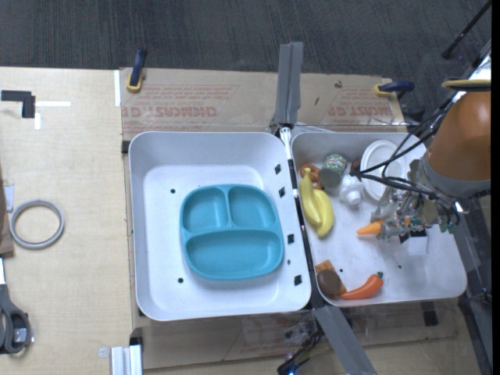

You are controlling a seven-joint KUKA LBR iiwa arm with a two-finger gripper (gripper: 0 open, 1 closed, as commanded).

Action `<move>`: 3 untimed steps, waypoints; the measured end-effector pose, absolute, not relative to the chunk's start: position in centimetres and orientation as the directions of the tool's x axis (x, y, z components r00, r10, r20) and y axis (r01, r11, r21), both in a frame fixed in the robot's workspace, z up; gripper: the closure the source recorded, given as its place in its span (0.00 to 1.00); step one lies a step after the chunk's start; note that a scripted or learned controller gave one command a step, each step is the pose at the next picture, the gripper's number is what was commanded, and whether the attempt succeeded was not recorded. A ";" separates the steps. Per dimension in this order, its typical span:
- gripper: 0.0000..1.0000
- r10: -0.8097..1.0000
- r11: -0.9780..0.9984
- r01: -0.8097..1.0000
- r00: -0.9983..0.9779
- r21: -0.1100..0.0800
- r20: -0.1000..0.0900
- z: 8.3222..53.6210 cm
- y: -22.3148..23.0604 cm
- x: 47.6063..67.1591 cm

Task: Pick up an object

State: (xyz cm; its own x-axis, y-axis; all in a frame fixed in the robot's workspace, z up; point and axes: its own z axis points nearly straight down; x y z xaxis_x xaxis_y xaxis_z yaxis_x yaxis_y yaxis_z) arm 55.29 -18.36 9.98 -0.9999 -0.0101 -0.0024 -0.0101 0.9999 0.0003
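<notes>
- Orange carrot lies just left of the pincer.
- Pincer's state: cannot tell.
- Risk: crowded banana nearby; a slanted descent could nudge the carrot aside.

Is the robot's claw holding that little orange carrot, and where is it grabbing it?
I can't tell. The gripper is right beside the carrot, but wires hide the contact.

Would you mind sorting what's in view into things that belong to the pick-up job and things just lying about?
Job in hand:
- gripper, over the right bin
- small carrot beside it
- banana
- orange pepper
- brown item

Lying about:
- blue divided plate in the left bin
- tape roll
- scissors
- clamps
</notes>
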 end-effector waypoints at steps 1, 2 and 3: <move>0.00 -0.011 1.000 -0.011 -1.000 0.000 -0.003 10.0 -18.4 55.3; 0.00 0.083 0.997 0.083 -0.997 0.000 -0.004 9.2 -15.1 57.1; 0.00 0.090 0.996 0.090 -0.996 0.000 -0.002 9.2 -18.0 47.8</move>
